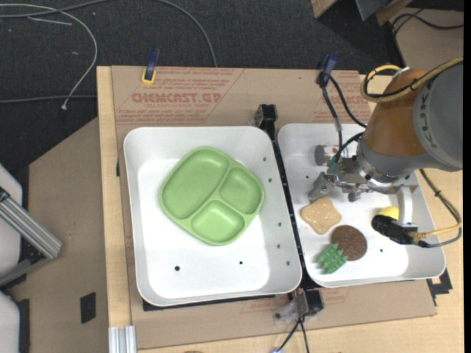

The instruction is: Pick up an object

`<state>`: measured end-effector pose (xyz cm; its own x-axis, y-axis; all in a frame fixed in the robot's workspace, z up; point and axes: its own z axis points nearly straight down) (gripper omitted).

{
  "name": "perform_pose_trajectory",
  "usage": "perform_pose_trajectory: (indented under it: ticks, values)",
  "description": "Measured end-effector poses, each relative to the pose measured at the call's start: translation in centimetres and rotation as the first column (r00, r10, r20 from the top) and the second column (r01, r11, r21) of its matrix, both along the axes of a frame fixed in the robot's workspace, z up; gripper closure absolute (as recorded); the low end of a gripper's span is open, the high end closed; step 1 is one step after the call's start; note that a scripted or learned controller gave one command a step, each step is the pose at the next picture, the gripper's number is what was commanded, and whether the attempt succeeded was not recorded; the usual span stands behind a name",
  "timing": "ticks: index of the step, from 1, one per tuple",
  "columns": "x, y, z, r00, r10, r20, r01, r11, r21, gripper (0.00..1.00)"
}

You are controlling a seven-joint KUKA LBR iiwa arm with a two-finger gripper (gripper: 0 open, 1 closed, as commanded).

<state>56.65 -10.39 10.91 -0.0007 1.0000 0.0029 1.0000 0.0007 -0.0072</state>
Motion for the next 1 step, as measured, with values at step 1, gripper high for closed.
perform_pose_trajectory:
  ticks: [1]
  values:
    - [0.15,-0.06,1.48,1.0,-0.002,0.007,0.002,1.0,-0.001,1.0]
